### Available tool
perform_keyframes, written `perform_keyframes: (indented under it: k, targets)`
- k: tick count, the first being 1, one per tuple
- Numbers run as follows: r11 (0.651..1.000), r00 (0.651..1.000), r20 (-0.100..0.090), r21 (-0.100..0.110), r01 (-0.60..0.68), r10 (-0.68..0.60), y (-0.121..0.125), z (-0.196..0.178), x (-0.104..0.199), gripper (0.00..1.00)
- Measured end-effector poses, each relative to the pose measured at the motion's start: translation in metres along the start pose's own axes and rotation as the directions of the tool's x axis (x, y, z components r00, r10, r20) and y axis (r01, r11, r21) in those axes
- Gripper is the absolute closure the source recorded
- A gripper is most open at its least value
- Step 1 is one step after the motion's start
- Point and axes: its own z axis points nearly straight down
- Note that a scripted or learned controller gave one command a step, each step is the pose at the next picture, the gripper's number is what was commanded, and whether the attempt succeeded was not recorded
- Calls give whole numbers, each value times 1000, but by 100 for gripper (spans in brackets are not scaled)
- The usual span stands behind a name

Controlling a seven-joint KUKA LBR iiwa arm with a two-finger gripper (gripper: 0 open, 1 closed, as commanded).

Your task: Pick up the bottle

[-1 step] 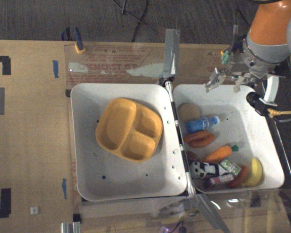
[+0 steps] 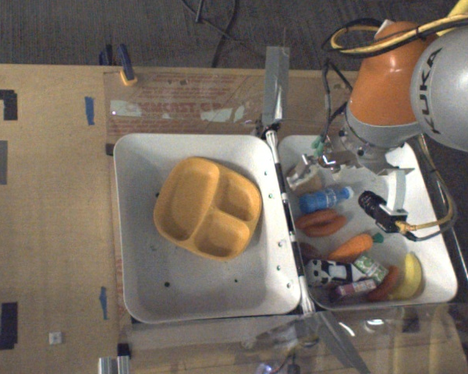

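The bottle (image 2: 324,199) is blue with a white cap and lies on its side in the upper left of the right bin (image 2: 441,283), cap pointing right. My gripper (image 2: 309,168) hangs just above and to the left of it, near the bin's top left corner, under the grey arm with the orange band (image 2: 386,92). Nothing shows in the gripper's grasp, and the bottle rests on the bin floor.
Around the bottle lie a reddish hot dog (image 2: 321,223), a carrot (image 2: 351,247), a banana (image 2: 409,277), a black-and-white patterned item (image 2: 327,272) and a small dark bottle-like piece (image 2: 355,288). A yellow divided plate (image 2: 208,207) sits in the left bin (image 2: 136,271). A black cable fitting (image 2: 378,210) hangs to the bottle's right.
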Motion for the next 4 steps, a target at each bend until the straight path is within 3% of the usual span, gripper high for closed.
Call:
perform_keyframes:
  k: [1, 2, 3, 4]
  targets:
    - [1000, 1000, 0, -1, -1, 1, 0, 0, -1, 0]
    - [999, 999, 2, -4, -53, 53, 16, 3, -40, 0]
    - [998, 998, 2, -7, -55, 55, -5, 100, -82, 0]
    - [1000, 1000, 2, -6, 21, -21, -57, 100, -56, 0]
